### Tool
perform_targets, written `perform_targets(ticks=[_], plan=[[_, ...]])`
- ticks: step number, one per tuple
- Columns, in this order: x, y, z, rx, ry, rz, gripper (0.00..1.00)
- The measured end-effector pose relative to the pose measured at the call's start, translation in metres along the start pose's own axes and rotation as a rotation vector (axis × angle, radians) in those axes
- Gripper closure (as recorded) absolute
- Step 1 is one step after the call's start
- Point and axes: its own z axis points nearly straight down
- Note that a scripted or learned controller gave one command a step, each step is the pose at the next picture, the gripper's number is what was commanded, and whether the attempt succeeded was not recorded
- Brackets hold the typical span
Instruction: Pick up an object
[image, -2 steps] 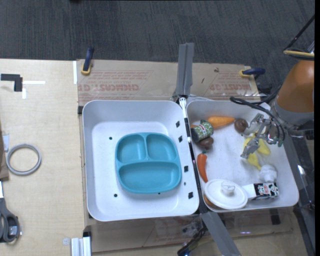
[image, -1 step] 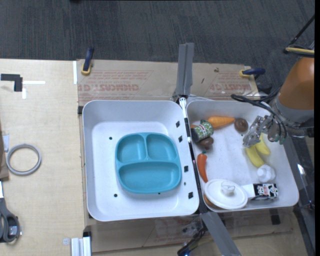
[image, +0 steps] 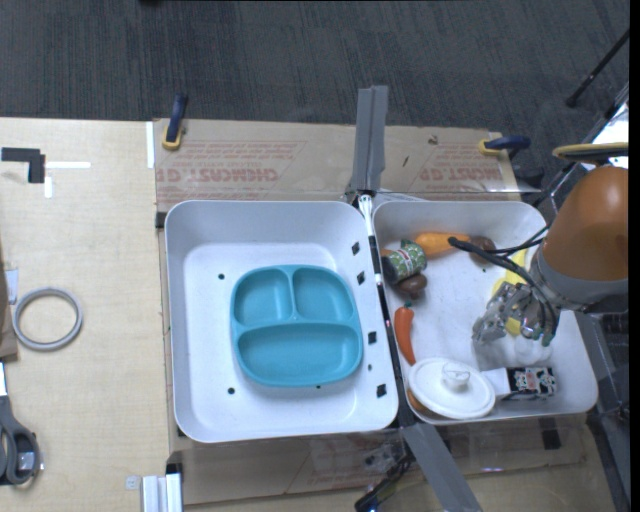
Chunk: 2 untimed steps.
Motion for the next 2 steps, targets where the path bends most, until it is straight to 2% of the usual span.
perform_targets(ticks=[1, 2], plan=[[0.0569, 0.0303, -0.0004, -0.001, -0.002, -0.137, 1.00], [0.0506, 0.0291, -0.0046, -0.002, -0.023, -0.133, 0.00]])
